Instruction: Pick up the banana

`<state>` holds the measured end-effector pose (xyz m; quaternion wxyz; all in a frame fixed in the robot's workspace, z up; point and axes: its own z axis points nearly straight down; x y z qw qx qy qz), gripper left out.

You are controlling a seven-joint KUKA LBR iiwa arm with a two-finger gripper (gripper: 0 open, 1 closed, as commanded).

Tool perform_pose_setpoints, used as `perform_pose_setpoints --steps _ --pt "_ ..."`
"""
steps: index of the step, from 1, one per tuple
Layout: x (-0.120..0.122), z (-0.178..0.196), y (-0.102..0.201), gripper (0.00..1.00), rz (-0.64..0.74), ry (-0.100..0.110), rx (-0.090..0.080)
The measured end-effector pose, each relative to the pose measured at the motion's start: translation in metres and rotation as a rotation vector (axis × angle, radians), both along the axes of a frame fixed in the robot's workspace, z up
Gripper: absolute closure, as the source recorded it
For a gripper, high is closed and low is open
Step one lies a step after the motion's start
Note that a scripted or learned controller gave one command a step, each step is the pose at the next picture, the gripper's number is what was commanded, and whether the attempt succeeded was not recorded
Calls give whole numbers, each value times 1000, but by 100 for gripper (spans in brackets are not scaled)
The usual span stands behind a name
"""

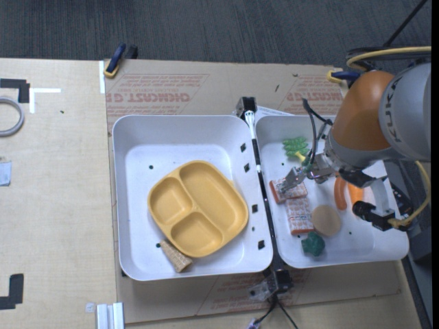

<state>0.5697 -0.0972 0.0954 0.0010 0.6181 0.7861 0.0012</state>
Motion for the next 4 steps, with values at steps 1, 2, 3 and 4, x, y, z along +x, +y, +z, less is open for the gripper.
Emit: perform_pose_setpoints --steps 1,2,3,4 --pt "74 1 -17 0 -163 -6 -1" --pt "73 10 -17 100 -163 -1 0" --pt "89 97 49 100 -464 3 -1" --pt "89 97 49 0 -464 4 -2"
